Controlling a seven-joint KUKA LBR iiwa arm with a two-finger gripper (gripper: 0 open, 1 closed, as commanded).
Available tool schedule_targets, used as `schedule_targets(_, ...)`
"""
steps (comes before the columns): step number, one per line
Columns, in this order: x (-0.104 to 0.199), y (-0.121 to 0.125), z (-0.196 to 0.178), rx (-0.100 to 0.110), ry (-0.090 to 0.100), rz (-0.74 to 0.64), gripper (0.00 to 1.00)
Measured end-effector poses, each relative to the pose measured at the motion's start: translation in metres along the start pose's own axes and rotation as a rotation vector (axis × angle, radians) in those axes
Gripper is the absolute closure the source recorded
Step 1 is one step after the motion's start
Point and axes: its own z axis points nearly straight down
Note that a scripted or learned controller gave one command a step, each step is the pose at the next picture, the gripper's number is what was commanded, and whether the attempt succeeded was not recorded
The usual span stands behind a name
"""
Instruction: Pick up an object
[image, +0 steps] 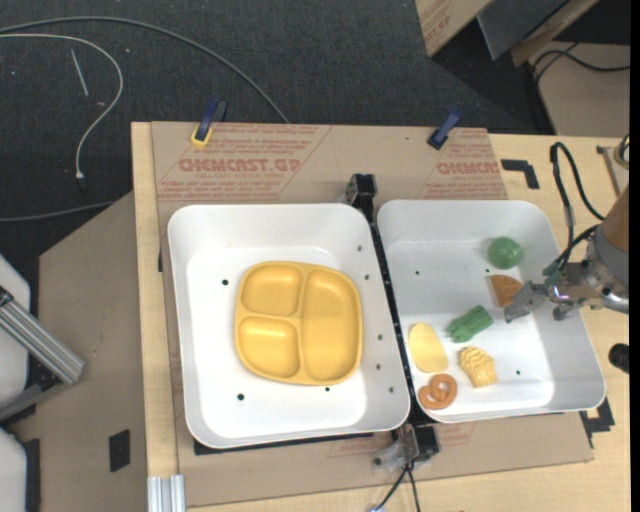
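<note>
You had six small toys to choose from, and all of them lay in the right bin (570, 385). Nearest to the camera was a brown ring (438, 391), with a bumpy yellow corn piece (479, 367) just beside it. A little farther back lay a smooth yellow oval (427, 346), then a long green piece (469, 323), then a small orange chunk (504, 289), and farthest back a round green ball (505, 251). The best pick looked like the orange chunk or the long green piece, because the gripper (525, 303) was right next to both. You needed to aim at only one toy, since these two sat close together and a bump could push one away. You needed to come straight down over its middle, close gently, and lift slowly. The round ball looked likely to roll, so it was a harder choice. The arm (605, 290) reached in low from the right side over the bin's right wall, with the gripper pointing toward the left, near the orange chunk. You could not tell if the gripper was wide or narrow, and no toy could be seen held in it. The left bin (200, 250) held just a yellow plate (298, 322) with three parts
</note>
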Motion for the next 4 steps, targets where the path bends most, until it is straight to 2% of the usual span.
schedule_targets(1, 0.000, 0.000, -0.004, 0.000, 0.000, 0.000, 1.00)
schedule_targets(2, 0.000, 0.001, -0.025, 0.000, 0.000, 0.006, 1.00)
schedule_targets(4, -0.001, 0.001, -0.039, 0.000, 0.001, 0.009, 1.00)
